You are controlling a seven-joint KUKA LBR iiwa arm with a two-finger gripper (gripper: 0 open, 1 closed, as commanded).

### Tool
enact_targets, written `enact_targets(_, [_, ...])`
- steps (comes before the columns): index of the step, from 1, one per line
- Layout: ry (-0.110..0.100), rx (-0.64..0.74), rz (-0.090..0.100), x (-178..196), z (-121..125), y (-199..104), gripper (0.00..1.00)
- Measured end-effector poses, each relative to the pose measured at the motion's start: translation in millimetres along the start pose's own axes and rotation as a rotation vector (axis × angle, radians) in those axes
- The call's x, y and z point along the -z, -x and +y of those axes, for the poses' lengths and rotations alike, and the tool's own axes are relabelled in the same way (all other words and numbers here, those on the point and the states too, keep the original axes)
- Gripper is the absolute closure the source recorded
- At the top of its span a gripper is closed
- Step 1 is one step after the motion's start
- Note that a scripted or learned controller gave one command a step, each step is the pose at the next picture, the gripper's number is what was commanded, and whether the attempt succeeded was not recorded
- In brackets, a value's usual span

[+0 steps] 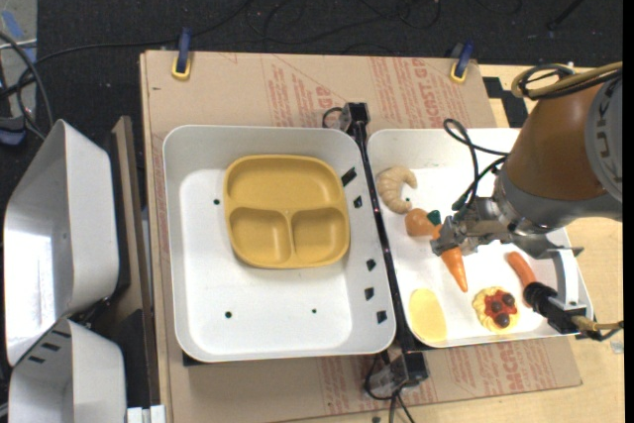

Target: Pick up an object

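A brown board is covering the bench [297, 79], clamped at its far edge, with dark floor and cables lying beyond. Two white bins are sitting side by side on it: the left bin [198, 312] is carrying a yellow divided tray [287, 210], and the right bin [436, 146] is carrying the toy food. The arm is reaching in over the right bin's right side, and the gripper [458, 238] is hanging low near that bin's middle.

The carrot [455, 267] is lying just on the near side of the gripper, its thick end up against the tool and its long axis running toward the bin's near edge, tip pointing away from the arm. It seems to be touching the tool, but whether it is sitting between the fingers is hidden; how far they are standing apart cannot be told. An orange piece [421, 222] is lying just to the gripper's left, with a croissant [396, 186] beyond it toward the far left corner.
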State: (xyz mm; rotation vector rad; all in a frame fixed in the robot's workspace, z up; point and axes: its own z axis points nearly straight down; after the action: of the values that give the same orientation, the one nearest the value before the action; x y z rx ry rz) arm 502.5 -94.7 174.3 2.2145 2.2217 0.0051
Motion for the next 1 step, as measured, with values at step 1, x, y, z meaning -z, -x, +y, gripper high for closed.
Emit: enact_targets(1, [-0.001, 0.0, 0.0, 42.9, 0.4, -3.2, 1.0])
